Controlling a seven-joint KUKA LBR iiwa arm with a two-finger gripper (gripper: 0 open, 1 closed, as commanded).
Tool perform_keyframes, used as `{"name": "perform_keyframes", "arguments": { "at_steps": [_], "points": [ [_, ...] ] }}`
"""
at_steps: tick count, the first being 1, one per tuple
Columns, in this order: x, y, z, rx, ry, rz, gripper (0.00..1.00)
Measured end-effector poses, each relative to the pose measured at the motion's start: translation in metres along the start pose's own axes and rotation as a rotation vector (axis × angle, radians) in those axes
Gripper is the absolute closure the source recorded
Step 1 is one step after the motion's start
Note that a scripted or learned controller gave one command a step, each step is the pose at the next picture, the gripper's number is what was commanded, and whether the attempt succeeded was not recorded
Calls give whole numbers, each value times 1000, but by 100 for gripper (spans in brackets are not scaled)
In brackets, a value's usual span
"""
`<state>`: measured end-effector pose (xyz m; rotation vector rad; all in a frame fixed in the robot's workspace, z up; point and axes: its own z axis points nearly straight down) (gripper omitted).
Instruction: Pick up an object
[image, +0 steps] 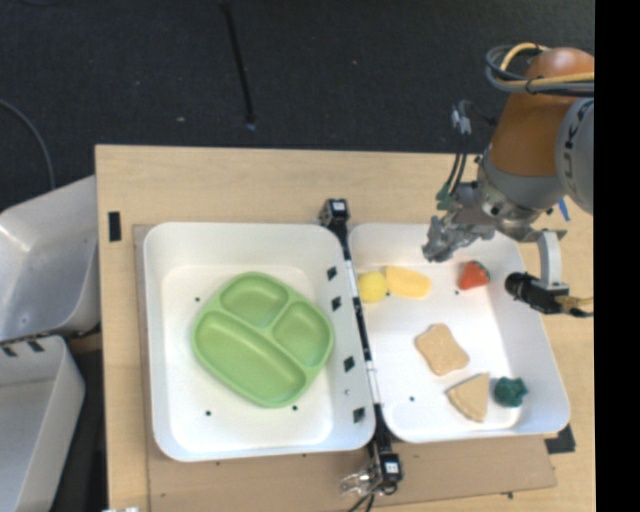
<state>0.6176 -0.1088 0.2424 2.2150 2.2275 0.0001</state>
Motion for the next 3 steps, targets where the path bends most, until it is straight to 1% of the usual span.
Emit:
{"name": "perform_keyframes", "arguments": {
  "at_steps": [1,2,3],
  "points": [
    [53,-7,10,1,1,0,100],
    [98,-19,8,0,1,0,100],
    [160,-16,2,-1,1,-2,100]
  ]
}}
